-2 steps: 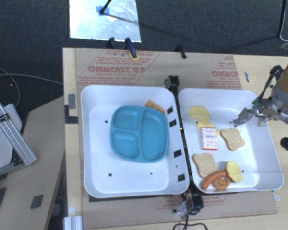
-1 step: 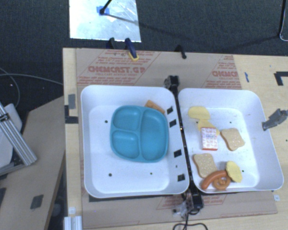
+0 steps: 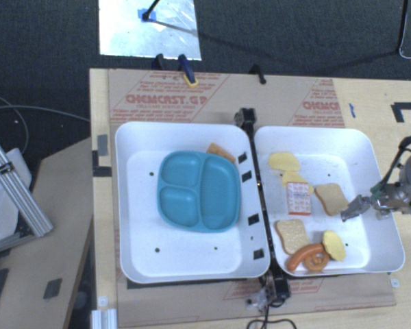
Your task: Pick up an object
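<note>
The left bin (image 3: 133,204) holds a blue divided plate (image 3: 198,190) lying flat near its middle, with an orange-brown piece (image 3: 221,152) peeking out from behind the plate's far right edge. The right bin (image 3: 370,184) carries the toy food: a yellow chip (image 3: 284,161) at the far left, a small red-and-white packet (image 3: 299,197) just nearer, a slice of bread (image 3: 331,199) to its right, a second slice (image 3: 292,234) nearer still, a curled sausage (image 3: 308,258) along the near wall and a yellow piece (image 3: 334,245) touching it. The gripper (image 3: 349,210) sits above the right side of this bin, just right of the first bread slice; how far its jaws stand apart I cannot tell, and nothing shows between them.
</note>
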You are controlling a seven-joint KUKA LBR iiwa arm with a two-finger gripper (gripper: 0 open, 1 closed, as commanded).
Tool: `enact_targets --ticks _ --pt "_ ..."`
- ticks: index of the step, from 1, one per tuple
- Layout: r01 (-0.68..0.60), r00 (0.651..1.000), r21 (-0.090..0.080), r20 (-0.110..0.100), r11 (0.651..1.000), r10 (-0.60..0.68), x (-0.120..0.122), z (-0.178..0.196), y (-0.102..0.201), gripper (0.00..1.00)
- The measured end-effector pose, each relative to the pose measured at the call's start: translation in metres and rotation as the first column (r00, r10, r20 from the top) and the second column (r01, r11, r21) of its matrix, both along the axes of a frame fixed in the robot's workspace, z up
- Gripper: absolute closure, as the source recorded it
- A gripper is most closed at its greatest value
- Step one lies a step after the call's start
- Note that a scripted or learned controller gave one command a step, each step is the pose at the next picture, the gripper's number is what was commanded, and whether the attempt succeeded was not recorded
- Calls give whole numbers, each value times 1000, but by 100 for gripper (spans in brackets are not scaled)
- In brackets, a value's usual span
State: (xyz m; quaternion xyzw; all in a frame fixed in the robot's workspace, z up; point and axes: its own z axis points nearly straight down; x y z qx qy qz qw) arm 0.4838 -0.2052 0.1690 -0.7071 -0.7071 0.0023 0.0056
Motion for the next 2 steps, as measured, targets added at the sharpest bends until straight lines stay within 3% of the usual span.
enact_targets --ticks 1,2 --pt "-10 1000 -4 15 1000 11 36 -87 88 0" --pt "-9 1000 -6 23 1000 9 113 -51 105 0"
